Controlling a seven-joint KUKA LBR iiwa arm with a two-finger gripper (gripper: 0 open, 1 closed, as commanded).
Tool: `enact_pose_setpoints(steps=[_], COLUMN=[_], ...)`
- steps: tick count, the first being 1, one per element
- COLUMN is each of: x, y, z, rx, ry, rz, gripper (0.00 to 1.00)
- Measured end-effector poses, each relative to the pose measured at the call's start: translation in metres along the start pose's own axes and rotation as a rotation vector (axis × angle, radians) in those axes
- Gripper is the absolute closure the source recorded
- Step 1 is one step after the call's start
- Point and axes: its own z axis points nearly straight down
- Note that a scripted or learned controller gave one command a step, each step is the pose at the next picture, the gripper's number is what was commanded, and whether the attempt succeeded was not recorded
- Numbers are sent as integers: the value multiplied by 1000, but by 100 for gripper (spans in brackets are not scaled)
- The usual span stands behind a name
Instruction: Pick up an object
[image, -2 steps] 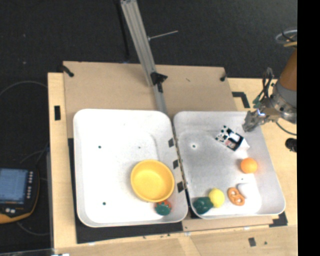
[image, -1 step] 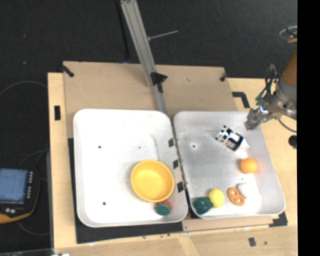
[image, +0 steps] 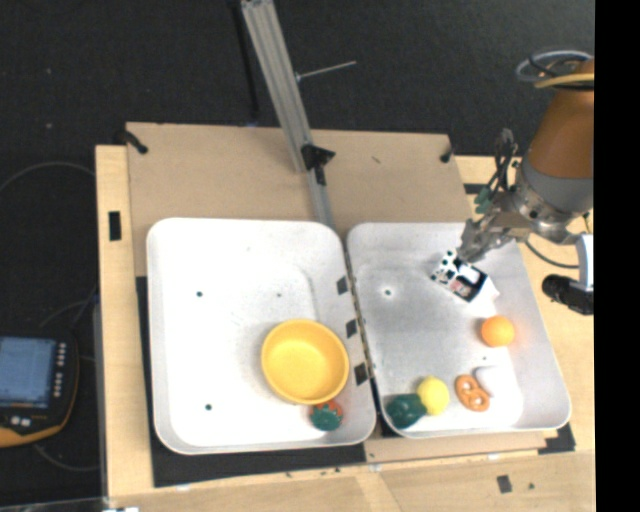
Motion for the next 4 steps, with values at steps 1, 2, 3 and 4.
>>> enact_pose_setpoints(steps=[1,2,3,4], x=[44,97,146,196], y=[-12,-27,-49,-56], z=[-10,0,-7,-17], rx=[0,1,0,-2], ry=[0,0,1,1], rz=[0,1,0,-1], gripper=[100,100,100,100])
